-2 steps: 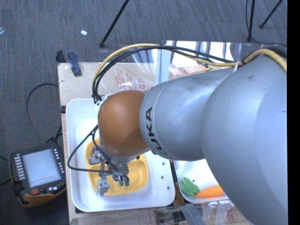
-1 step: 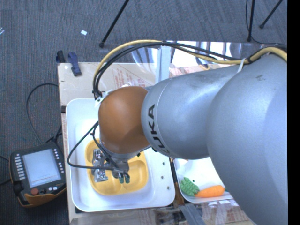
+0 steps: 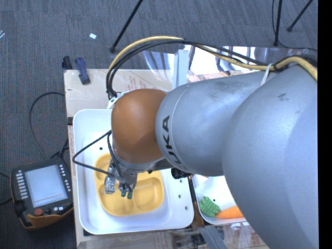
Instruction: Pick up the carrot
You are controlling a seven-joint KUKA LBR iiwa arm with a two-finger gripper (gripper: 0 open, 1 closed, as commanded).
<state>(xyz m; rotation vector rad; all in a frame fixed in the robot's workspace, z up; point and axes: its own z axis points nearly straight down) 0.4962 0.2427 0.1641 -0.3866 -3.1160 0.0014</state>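
Observation:
The carrot (image 3: pixel 232 212) lies in the right bin (image 3: pixel 207 219), its orange tip showing under the arm's edge, beside a green leafy piece (image 3: pixel 209 206). My gripper (image 3: pixel 120 188) hangs over the left bin (image 3: pixel 85 134), above the yellow divided tray (image 3: pixel 140 196) that lies in it. The gripper is far to the left of the carrot. The big grey arm with its orange band (image 3: pixel 137 123) hides most of the right bin. I cannot make out anything held at the gripper.
A teach pendant (image 3: pixel 42 191) lies on the floor left of the bench, with its cable looping up. Tripod legs (image 3: pixel 129 19) stand on the carpet behind. A blue clamp (image 3: pixel 82 70) sits at the bench's far left corner.

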